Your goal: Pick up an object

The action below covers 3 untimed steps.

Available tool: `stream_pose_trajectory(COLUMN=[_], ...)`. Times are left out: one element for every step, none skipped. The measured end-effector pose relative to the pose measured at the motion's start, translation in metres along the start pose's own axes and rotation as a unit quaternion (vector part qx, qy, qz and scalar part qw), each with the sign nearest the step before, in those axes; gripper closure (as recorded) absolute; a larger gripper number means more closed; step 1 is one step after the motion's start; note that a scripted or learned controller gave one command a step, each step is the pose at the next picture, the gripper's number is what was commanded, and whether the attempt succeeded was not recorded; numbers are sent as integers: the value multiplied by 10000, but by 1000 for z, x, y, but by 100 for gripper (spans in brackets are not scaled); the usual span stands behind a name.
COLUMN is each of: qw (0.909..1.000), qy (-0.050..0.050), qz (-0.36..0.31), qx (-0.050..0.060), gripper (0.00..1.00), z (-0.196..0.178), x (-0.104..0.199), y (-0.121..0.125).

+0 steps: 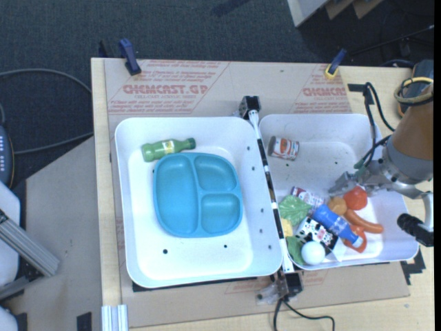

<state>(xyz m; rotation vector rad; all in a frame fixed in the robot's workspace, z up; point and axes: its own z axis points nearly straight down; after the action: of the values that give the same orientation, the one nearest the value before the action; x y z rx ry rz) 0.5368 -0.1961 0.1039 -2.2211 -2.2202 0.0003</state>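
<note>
A: What does the bench look like, starting at the near edge?

B: A pale wooden bench top (103,185) carries two shallow white plastic bins side by side, with a black cable (289,316) trailing off its near edge. Around it lies dark grey carpet (55,26).

A: And inside the bins?

B: The right bin (324,126) holds a crowded heap in its near half. Nearest sits one small white ball (313,252), touching a black-and-white patterned toy (318,234). Just behind them lies one blue plastic bottle (336,223), tilted, beside one green crinkled packet (295,209). One orange carrot-shaped toy (363,222) lies to the right of the bottle, and one round red-orange tomato-like toy (355,198) sits just behind it. Well apart, toward the far side, rests one small red-and-white can (283,147) on its side.

A: The left bin?

B: The left bin (131,205) holds two things: one light blue plastic divided plate (198,193) with three compartments in the middle, and behind it one green toy bottle with a yellow cap (167,148), lying flat, just touching the plate's far rim.

A: Where's the arm?

B: The grey arm with the orange band (413,133) reaches in from the right; its two-finger gripper (353,183) hangs over the right bin, right by the red-orange toy. I cannot tell how it stands, nor whether it touches anything.

A: Farther back?

B: A brown cardboard sheet with red lettering (207,85) lies under the bins, with two clamps on its far edge: one blue clamp (128,55) and one yellow-and-blue clamp (335,62).
</note>
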Motion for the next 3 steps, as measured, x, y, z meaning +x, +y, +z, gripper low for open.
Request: stream_pose_trajectory(qw=[10000, 10000, 10000], qy=[0, -6, -2], qz=[1, 5, -12], qx=[1, -14, -15], gripper=[0, 100, 100], z=[20, 9, -108], x=[6, 6, 72], y=[-33, -32, 13])
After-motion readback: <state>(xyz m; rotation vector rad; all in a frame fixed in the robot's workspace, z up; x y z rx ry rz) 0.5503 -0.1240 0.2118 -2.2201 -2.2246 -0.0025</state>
